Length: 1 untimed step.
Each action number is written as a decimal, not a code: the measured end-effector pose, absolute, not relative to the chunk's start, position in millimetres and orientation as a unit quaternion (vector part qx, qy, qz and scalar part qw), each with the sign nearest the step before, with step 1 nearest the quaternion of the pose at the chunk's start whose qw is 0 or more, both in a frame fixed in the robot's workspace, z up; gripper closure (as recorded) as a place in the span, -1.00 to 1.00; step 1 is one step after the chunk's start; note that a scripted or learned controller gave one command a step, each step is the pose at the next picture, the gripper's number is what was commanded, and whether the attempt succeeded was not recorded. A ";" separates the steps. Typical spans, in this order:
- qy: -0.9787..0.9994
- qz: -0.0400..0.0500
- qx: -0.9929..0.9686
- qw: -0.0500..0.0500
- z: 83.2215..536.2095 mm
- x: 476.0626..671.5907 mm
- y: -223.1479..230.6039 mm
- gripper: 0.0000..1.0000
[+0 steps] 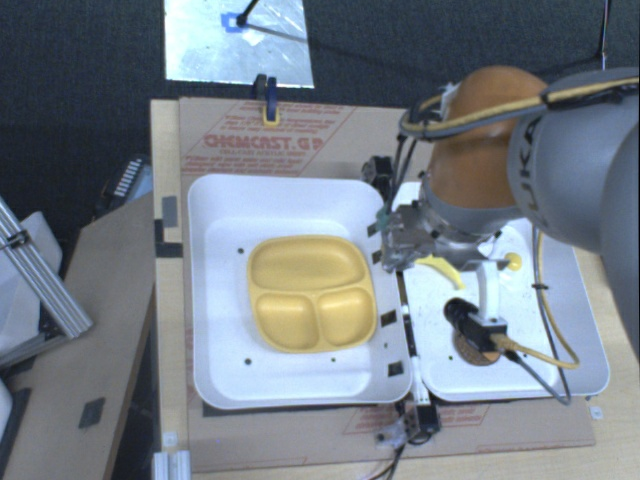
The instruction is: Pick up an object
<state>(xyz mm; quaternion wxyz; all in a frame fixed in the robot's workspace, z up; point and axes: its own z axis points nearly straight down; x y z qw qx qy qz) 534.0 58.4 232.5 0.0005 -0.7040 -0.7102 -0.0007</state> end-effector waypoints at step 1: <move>-0.710 0.000 -0.704 0.000 220.7 516.0 99.0 1.00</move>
